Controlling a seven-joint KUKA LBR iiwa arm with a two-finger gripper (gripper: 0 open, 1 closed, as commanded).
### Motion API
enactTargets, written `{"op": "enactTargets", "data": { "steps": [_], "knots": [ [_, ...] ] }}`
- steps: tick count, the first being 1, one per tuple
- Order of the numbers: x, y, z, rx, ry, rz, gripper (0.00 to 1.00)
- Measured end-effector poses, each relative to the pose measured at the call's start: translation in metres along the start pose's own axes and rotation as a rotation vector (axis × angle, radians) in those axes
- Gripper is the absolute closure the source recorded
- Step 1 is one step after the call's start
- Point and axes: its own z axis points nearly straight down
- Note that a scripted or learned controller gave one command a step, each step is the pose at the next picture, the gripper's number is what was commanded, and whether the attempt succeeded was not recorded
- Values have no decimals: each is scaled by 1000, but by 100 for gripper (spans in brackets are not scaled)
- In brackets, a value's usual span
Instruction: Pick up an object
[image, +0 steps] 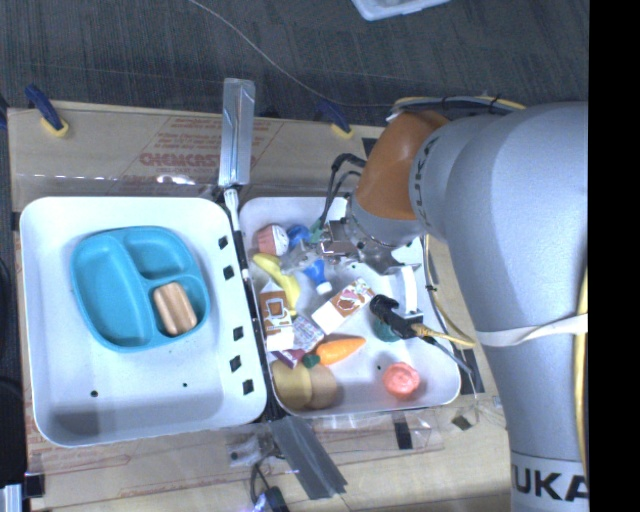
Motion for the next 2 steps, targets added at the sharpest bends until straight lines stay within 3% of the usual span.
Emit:
{"op": "enactTargets", "data": {
  "steps": [1, 2],
  "knots": [
    [1, 0, -9, 2, 1, -5, 100],
    [86, 8, -94, 10, 5, -34, 100]
  ]
}}
